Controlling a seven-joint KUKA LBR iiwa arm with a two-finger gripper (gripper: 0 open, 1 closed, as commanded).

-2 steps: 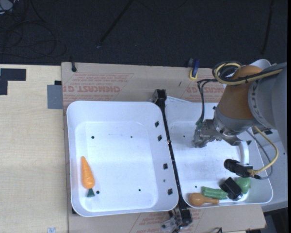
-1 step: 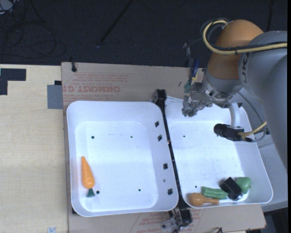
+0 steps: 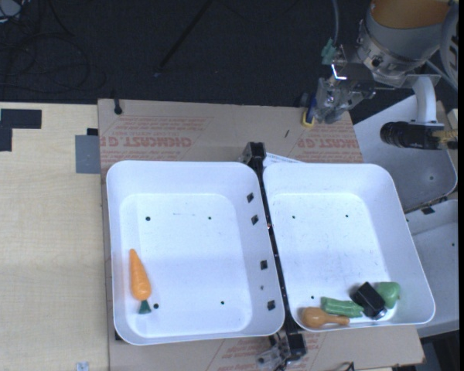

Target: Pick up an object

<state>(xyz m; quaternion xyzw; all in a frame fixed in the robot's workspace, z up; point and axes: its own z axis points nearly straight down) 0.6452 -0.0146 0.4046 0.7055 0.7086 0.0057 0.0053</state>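
- The cardboard sheet (image 3: 216,134) under both bins carries red print, seen upside down and mirrored, not reliably readable.
- Left bin (image 3: 112,207): a toy carrot (image 3: 139,277) near its front-left corner.
- Right bin (image 3: 406,222): a black block (image 3: 369,299), green pieces (image 3: 341,307) and a tan piece (image 3: 322,317) cluster in its front-right corner.
- The gripper (image 3: 330,105) hangs beyond the right bin's far edge, carrying nothing visible; its opening cannot be told.

One fixed camera looks down aslant on both bins (image 3: 263,178).
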